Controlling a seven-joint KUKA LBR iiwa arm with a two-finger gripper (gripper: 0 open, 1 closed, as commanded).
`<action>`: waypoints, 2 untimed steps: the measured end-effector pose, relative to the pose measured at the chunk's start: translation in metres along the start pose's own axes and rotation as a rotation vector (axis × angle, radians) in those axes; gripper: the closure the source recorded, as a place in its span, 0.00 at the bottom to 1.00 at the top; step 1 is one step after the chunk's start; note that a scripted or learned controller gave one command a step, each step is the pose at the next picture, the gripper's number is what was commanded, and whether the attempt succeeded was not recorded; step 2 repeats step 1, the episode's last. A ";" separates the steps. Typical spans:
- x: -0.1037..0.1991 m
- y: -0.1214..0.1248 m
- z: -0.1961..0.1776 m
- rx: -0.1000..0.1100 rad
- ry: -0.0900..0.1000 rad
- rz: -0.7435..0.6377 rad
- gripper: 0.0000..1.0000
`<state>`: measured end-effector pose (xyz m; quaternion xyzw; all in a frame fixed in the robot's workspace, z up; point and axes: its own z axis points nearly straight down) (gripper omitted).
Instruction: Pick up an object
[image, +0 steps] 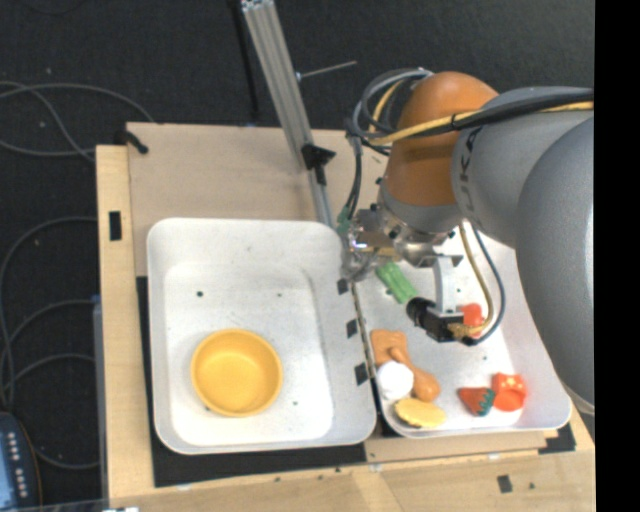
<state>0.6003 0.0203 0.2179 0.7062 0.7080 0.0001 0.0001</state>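
Hand (372, 258) over right bin's (532, 352) top-left corner, green obj (397, 283) just below-right; grip state unclear, prob. not holding.

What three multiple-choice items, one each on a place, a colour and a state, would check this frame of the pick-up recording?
1. Where does the yellow bowl sit?
A. In the left bin
B. In the right bin
C. On the bench outside the bins

2. What colour is the long thin item just below the gripper?
A. Blue
B. Green
C. Purple

3. How does the bowl stand?
A. Upside down
B. On its side
C. Upright, mouth up

Key: 1 A, it rests on the left bin's floor, near the front. 2 B, the item in the right bin is plainly green. 3 C, its hollow inside faces the camera.
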 end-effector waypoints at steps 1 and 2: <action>0.044 -0.003 -0.012 -0.002 0.002 -0.005 1.00; 0.044 -0.003 -0.012 -0.002 0.002 -0.005 1.00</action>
